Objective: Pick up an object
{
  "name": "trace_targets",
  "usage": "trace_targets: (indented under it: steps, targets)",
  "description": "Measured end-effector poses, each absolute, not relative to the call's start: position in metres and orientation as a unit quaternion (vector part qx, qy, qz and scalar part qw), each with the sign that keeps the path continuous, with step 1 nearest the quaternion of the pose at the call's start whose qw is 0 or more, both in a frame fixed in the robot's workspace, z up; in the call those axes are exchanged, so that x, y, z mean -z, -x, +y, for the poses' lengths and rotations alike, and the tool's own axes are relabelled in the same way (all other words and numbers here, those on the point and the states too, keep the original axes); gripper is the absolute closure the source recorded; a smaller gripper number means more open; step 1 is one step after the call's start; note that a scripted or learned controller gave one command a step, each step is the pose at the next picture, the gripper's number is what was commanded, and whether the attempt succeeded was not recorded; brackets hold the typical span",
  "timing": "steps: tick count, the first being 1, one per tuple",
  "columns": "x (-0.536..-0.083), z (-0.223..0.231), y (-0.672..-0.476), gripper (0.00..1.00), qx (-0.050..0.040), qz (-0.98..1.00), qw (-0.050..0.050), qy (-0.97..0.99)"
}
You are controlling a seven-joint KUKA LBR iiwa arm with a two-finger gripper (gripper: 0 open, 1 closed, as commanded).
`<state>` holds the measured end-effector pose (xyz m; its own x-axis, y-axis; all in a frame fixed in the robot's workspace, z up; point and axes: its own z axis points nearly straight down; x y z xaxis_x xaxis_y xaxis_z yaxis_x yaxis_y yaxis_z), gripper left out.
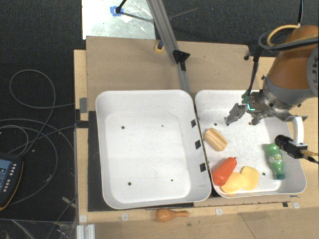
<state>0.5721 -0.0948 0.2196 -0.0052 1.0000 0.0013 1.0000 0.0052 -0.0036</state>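
Camera view: tool (245,114) above right white bin (209,99) near its far edge, fingers spread, gripping nothing. Tan bread-roll-shaped object (216,139) by left edge; red pepper-shaped toy (224,169), yellow lump (243,179), green plastic bottle (274,160) along near edge.

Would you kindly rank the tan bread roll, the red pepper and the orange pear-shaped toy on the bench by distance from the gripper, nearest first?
Measured from the gripper over the right bin:
1. The tan bread roll, in the right bin near its left wall.
2. The red pepper, lower in the same bin, beside a yellow piece.
3. The orange pear-shaped toy, outside the bins on the bench's front edge.
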Motion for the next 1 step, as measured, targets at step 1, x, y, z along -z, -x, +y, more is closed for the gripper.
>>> trace_targets:
  steps: [1]
  targets:
    - [-0.222, -0.0951, -0.573, 0.0, 0.0006, -0.708, 0.0, 0.706]
